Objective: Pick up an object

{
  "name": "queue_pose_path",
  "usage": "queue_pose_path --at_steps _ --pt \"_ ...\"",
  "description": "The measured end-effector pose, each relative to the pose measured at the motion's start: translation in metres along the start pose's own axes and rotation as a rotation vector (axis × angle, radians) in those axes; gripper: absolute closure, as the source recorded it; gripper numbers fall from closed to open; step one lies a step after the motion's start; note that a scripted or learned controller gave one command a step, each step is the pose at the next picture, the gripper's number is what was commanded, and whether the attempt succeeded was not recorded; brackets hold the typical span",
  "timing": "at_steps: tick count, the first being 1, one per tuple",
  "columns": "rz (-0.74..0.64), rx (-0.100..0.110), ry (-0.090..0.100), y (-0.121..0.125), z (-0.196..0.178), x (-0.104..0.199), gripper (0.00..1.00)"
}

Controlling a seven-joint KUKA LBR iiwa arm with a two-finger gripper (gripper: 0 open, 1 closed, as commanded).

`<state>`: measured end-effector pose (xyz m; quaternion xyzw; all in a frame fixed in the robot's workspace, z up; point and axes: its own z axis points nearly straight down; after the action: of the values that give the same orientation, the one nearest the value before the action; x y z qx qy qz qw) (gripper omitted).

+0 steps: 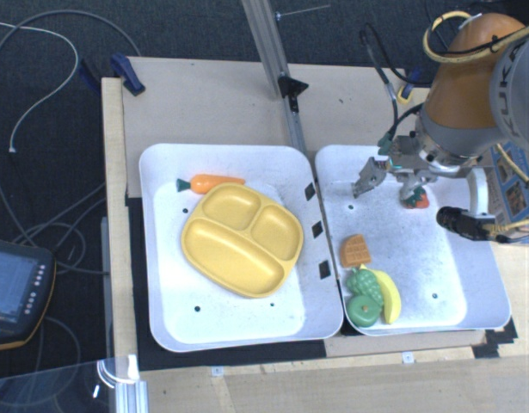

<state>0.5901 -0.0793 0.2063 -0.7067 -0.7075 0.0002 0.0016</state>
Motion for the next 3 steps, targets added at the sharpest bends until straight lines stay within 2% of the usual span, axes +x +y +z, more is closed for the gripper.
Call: queue_pose_path --at_steps 1,2,3 --pt "0.000 0.000 0.000 0.000 0.000 0.000 0.00" --pt "0.001 0.005 0.000 0.002 0.045 -0.006 0.00" --pt "0.001 0.007 0.000 -0.001 0.108 -0.003 0.00"
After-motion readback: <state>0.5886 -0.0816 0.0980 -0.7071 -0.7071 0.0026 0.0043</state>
